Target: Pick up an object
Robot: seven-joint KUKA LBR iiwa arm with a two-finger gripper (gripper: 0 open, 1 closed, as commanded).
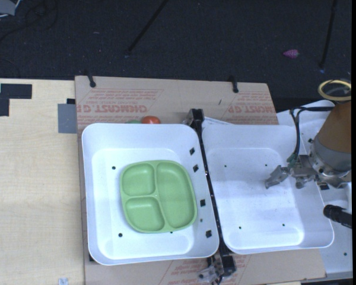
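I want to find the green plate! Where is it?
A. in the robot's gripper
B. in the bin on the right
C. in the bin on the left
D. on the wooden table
C: the green divided plate lies flat inside the left bin, far from the gripper, which is over the right bin.

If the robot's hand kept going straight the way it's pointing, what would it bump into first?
The hand points left across the right bin. Probably nothing sits in its way until the middle wall between the bins; the green plate lies beyond. Its height is hard to judge.
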